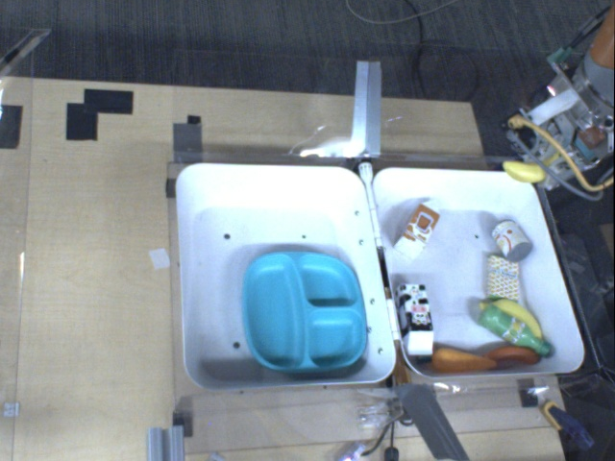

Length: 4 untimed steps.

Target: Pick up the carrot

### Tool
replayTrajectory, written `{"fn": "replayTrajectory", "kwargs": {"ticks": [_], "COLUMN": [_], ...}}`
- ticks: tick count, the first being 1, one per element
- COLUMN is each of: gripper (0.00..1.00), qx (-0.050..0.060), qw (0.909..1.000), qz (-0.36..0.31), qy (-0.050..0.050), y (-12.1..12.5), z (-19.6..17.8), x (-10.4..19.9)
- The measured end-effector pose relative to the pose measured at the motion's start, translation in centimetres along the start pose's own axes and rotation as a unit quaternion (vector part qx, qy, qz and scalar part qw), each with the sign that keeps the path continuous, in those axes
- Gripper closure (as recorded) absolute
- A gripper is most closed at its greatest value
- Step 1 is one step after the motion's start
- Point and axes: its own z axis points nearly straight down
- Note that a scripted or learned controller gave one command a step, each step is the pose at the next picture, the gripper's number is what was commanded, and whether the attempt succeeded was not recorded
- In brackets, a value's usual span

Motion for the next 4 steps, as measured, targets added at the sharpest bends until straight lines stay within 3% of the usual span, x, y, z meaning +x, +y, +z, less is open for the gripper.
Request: {"fn": "replayTrajectory", "kwargs": {"ticks": [1, 2, 3, 4], "gripper": [1.0, 1.0, 1.0, 1.0], "qx": [0.001, 0.001, 0.005, 0.0], "qw": [0.9947, 0.9959, 0.9965, 0.9964], "qz": [-0.103, 0.09, 0.083, 0.085], "qy": [-0.001, -0.002, 0.001, 0.0], "y": [3.9, 4.0, 4.2, 4.6], "z": [4.5, 10.1, 21.4, 10.9], "x": [-0.1, -1.5, 1.1, 0.2]}}
